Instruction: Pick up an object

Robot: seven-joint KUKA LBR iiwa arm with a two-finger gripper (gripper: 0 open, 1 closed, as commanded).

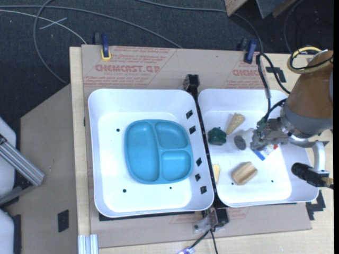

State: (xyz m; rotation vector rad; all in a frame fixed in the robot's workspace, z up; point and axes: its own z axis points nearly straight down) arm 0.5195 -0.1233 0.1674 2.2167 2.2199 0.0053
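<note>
camera view looks down on two white bins side by side. the gripper (263, 142) hangs low in the right bin (275, 192), and i cannot tell how it is set, because it is too small and dark to read. a small blue and red thing (263, 152) lies right under the gripper, partly hidden by it, so i cannot tell which way it points. a grey pebble (240, 142) sits just to the gripper's left. further left is a dark green lump (216, 136), close to the bin's wall. a pale cone shape (234, 123) lies up and left of the gripper, tilted, with its thin end toward the green lump. a tan block (244, 172) lies below and left of the gripper, with its long side slanting up to the right. a small yellow bit (215, 172) leans at the left wall of this bin. the left bin (143, 197), well away from the gripper, holds a blue tray (159, 151) with three parts.
</note>
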